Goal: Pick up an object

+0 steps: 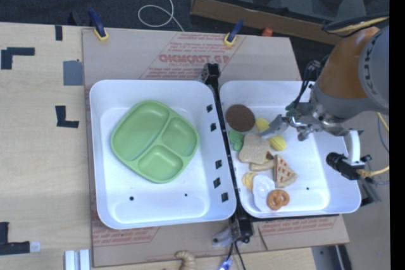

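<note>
Grey fingers of the gripper point(276, 128) reach into the right bin point(316, 199) from its right side. Whether they are spread or closed I cannot tell; they look dark and small from this high camera, and nothing shows clearly between them.

Toy food lies in a tight pile in the left half of this bin, probably because it was dropped there together. Just below the fingers is a small yellow piece point(277, 143), almost touching them. To their left and a little lower lies the toast point(253, 150), and further left and slightly above sits the brown disc point(240, 117). A green piece point(235, 138) lies between disc and toast. Well below the fingers are the pizza slice point(284, 171) and the pretzel point(277, 199), the pretzel resting on a white piece.

The left bin point(101, 136) holds a green plate point(155, 141), far to the left of the fingers.

I judge the arm is low over the pile to take the yellow piece or the toast, since those are nearest. The crowding could make the grasp slip.
</note>
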`<state>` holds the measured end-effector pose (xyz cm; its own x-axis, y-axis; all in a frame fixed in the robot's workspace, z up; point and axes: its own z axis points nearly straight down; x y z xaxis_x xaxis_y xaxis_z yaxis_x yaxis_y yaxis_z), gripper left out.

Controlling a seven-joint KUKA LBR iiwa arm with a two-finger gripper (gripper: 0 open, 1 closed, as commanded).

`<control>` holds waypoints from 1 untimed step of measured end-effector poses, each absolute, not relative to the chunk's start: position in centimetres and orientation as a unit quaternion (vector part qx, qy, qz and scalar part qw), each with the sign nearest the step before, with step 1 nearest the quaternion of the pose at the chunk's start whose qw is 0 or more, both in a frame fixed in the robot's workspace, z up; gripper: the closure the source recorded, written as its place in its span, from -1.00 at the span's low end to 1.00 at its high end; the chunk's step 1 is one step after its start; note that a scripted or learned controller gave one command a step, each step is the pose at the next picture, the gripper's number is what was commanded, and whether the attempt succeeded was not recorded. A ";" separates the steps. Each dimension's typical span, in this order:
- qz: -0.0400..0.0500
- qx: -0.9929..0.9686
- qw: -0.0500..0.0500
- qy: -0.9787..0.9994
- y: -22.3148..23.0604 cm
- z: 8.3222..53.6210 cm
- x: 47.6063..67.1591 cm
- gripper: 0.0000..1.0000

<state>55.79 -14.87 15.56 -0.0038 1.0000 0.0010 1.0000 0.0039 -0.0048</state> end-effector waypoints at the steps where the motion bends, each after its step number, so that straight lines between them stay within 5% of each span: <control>1: -0.003 -0.708 -0.004 -0.706 -16.6 8.7 58.0 -1.00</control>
